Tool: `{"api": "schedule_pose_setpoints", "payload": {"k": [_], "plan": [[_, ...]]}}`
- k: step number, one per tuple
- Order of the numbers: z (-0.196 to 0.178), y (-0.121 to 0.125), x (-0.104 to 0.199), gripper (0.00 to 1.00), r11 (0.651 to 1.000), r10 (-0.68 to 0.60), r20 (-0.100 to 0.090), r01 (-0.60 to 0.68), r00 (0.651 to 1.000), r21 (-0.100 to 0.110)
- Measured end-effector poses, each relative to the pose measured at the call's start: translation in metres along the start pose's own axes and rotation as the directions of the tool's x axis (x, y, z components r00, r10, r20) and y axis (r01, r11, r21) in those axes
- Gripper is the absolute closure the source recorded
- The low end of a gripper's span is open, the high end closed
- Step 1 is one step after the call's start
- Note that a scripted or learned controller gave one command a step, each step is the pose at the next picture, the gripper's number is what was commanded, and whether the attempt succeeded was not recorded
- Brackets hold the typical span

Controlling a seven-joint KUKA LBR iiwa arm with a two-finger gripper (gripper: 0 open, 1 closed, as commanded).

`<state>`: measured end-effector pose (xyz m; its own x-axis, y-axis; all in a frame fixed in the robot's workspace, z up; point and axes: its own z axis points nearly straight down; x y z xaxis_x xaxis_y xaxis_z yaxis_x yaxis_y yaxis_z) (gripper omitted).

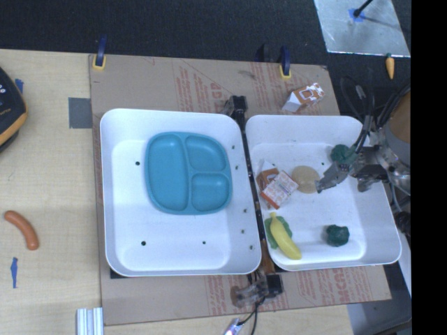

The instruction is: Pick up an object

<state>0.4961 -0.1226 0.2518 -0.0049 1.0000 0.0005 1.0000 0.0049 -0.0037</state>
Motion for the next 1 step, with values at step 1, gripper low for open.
{"api": "schedule_pose_setpoints", "payload": {"k": [1], "plan": [[0.1122, 0.0422, 0.0085, 0.00, 1.000, -0.001, 0.003, 0.001, 1.000, -0.008]]}}
